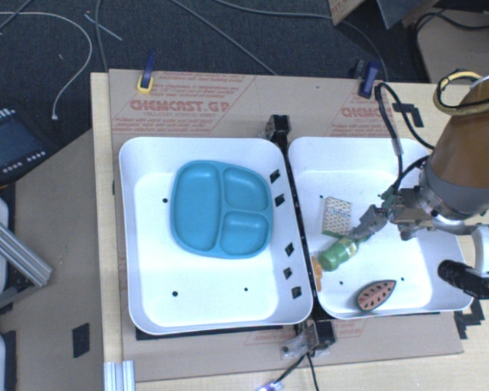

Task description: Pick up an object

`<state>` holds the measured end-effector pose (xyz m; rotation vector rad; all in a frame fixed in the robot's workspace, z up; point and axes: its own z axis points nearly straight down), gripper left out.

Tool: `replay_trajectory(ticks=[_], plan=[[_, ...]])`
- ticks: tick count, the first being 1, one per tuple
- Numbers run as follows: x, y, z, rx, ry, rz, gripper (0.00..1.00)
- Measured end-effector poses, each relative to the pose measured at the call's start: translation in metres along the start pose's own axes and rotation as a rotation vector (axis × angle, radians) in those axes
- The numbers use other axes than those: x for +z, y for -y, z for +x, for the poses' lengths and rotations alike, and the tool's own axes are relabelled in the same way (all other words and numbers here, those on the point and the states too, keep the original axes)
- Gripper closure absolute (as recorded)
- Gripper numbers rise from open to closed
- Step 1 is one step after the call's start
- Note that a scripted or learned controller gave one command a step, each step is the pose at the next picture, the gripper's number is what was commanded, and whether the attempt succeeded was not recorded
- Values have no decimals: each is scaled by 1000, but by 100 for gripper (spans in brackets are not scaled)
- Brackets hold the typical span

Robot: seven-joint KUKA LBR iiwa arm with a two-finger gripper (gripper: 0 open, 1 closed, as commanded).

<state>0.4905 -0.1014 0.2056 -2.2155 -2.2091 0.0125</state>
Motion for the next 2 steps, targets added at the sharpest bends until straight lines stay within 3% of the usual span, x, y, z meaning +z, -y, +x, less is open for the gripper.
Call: replay_trajectory(ticks=[1, 2], plan=[[-6, -3, 0, -3, 2, -13, 0], [55, 1, -5, -2, 1, -7, 0]])
